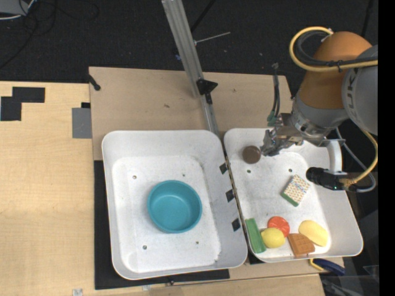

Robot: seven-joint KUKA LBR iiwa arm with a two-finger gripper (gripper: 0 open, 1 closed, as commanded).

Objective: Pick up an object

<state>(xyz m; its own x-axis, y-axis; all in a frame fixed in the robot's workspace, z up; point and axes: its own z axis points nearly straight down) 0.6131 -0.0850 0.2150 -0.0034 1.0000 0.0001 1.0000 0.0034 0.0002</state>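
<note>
My gripper hangs low over the far left part of the right bin. A small brown round object lies on the bin floor just left of the fingertips, touching or nearly touching them. Further toward the front of that bin lie a patterned green-and-white block, a green bar, a yellow ball, a red ball, a yellow oval piece and a brown block.
The left bin holds a teal bowl. A metal pole slants up from behind the bins. The grey arm with its orange band fills the upper right. Black clips sit along the divide between the bins.
</note>
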